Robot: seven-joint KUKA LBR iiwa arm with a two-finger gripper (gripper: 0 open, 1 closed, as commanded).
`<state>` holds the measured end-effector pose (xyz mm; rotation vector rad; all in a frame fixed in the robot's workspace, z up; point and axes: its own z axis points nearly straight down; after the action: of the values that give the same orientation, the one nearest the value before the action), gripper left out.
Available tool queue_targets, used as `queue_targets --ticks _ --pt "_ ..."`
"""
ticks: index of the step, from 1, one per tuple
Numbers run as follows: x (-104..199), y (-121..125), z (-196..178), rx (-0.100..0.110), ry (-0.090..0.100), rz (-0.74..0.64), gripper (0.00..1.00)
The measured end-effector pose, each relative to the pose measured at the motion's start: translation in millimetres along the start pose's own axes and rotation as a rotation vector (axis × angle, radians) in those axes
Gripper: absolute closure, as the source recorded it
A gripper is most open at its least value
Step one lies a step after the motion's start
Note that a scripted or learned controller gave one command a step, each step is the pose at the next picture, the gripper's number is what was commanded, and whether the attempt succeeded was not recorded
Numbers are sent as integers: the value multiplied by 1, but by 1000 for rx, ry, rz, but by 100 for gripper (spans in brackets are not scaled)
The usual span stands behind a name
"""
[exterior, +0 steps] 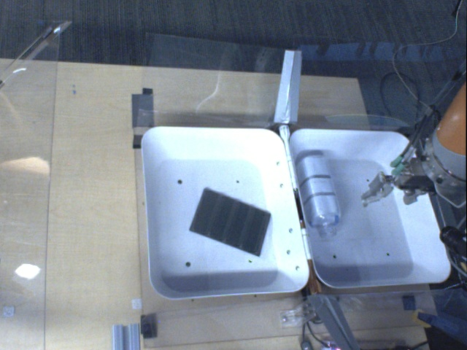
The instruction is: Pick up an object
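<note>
Two loose things lie in the bins, one in each. The bottle (319,192) is a clear plastic one with a pale silvery label wrapped round its upper body. It lies on its side in the right bin (379,265), pressed along that bin's left wall, with its length running from upper frame to lower frame and its see-through end pointing toward the lower edge. The black pad (230,221) is a flat dark rectangle with faint ridges across it. It rests on the floor of the left bin (168,159), a little below the bin's middle, turned so its long side slants down to the right.

There is one arm (454,133), entering at the right edge of the frame, with its orange band showing there. Its gripper (388,185) sits over the right half of the right bin, to the right of the bottle and apart from it. Nothing can be seen between the fingers; whether they are spread or closed cannot be told at this size.

The two white bins touch side by side on a wooden bench (80,217).
</note>
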<state>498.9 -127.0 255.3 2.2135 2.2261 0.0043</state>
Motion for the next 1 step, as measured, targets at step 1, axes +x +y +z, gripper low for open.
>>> queue_targets --ticks 1 --pt "59 34 71 1 0 -141 0"
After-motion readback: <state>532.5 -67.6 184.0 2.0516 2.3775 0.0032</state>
